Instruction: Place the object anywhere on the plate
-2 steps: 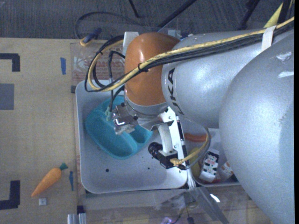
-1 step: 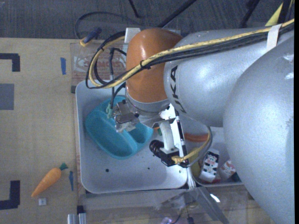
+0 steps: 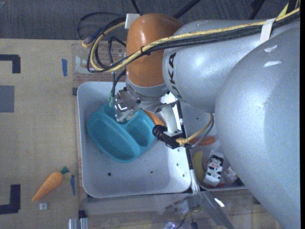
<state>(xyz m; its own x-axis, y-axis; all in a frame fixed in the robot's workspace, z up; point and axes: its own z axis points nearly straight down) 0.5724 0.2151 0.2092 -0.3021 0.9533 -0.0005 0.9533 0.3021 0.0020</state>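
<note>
A teal plate (image 3: 116, 137) with a divided well lies in the left white bin (image 3: 143, 180), towards its far side. My gripper (image 3: 123, 109) hangs low over the plate's far edge, mostly hidden by the wrist and the orange band above it. A small orange thing (image 3: 151, 116) peeks out beside the wrist at the plate's right rim. Whether it is held or resting there I cannot tell.
A toy carrot (image 3: 47, 185) lies on the bench left of the bin. The right bin holds a yellow item (image 3: 198, 161), a small white carton (image 3: 214, 168) and an orange piece (image 3: 207, 140). Cables loop behind the bins. The arm covers the right half.
</note>
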